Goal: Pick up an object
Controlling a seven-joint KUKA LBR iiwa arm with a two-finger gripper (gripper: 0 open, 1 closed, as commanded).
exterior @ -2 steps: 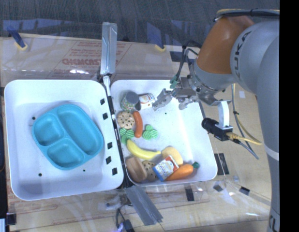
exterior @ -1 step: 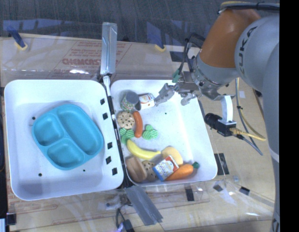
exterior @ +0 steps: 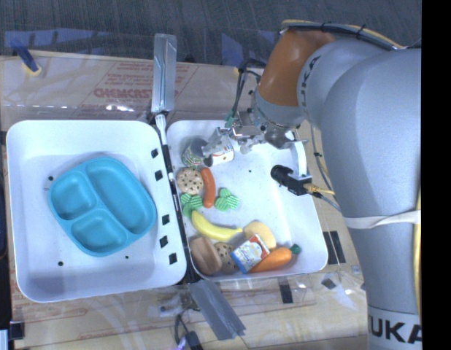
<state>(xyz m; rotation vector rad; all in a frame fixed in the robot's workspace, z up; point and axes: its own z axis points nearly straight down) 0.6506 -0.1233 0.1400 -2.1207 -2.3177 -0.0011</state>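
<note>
The right bin (exterior: 298, 217) holds several toy foods. They include a round cookie (exterior: 187, 181), an orange-red sausage (exterior: 208, 186), a green leafy piece (exterior: 225, 200), a yellow banana (exterior: 211, 228), a brown bun (exterior: 203, 254), a small printed packet (exterior: 249, 254) and a carrot (exterior: 276, 258). A grey-green can-like thing (exterior: 193, 153) lies in the bin's far left corner. My gripper (exterior: 217, 149) is low over that corner, right beside the can-like thing and just above the sausage. Whether anything sits in it is hidden by its own body.
The left bin (exterior: 36, 268) holds a blue three-compartment tray (exterior: 101, 205). A black clip (exterior: 287, 177) hangs off the wrist over the right bin's middle. The grey arm covers the right bin's far right side. A divider with black tabs (exterior: 167, 195) separates the bins.
</note>
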